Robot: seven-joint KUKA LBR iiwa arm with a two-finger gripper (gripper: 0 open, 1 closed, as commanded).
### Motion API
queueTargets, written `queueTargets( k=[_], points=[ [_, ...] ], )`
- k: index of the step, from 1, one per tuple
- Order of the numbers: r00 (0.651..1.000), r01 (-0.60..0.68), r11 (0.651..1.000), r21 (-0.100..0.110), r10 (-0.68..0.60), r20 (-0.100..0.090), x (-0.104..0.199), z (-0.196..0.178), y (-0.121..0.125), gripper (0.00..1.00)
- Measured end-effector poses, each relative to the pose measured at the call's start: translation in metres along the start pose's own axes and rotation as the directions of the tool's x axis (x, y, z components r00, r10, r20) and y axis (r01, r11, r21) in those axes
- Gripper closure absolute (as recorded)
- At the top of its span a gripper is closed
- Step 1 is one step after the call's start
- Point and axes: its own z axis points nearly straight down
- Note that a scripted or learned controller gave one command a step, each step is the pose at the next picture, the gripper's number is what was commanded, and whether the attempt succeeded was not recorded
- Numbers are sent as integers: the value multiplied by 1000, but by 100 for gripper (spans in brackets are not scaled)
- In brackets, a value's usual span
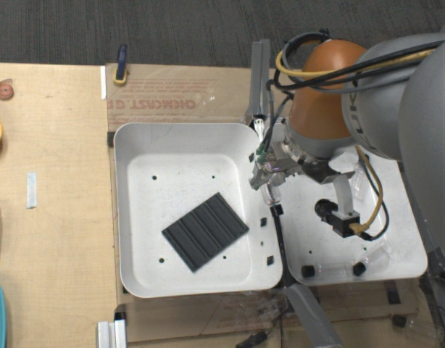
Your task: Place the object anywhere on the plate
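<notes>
Fingers of the gripper (270, 182): whether spread or closed cannot be told from this slant, and nothing can be seen between them.

Plate (206, 231): dark, ribbed, rectangular, lying askew on the floor of the left bin (135, 194); nothing rests on it.

Gripper: right of the plate and a little beyond it, above the wall where the two bins meet.

Object: too unclear to pick out.

Arm (331, 107): beyond and right of the plate, over the right bin (396, 201).

Progress: judged unfinished; placing remains.
</notes>
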Motion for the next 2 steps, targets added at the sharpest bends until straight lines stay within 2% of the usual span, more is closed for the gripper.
queueTargets(
  k=[1, 2],
  points=[
    [957, 291, 957, -1, -291, -1, 2, 0, -45, 100],
    [882, 472, 882, -4, -472, 2, 73, -60, -47, 100]
  ],
)
